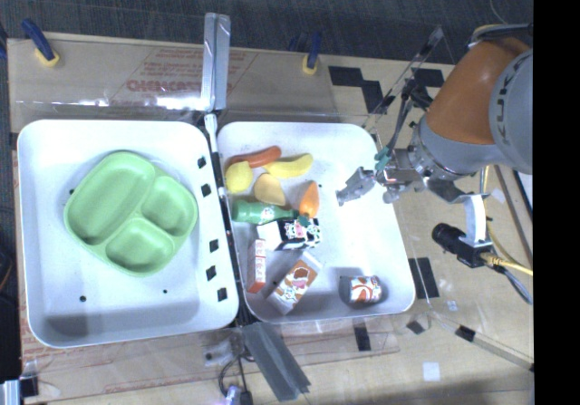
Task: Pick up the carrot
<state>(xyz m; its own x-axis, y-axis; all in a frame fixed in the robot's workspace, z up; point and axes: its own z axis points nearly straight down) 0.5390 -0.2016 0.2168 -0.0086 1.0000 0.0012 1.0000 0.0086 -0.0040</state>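
Approach step, I'd say: short orange plastic carrot (309,198) lies in the right-hand shallow white bin (385,254), wedged against a yellow lemon-like toy (270,188). Grey metal end effector (355,187) hovers just right of it, can't tell its state. Next: line up above and descend.

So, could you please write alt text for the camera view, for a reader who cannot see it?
The gripper hovers over the right bin, just right of the orange carrot, which lies among a heap of toy food and small packages. The left bin holds a green divided plate.
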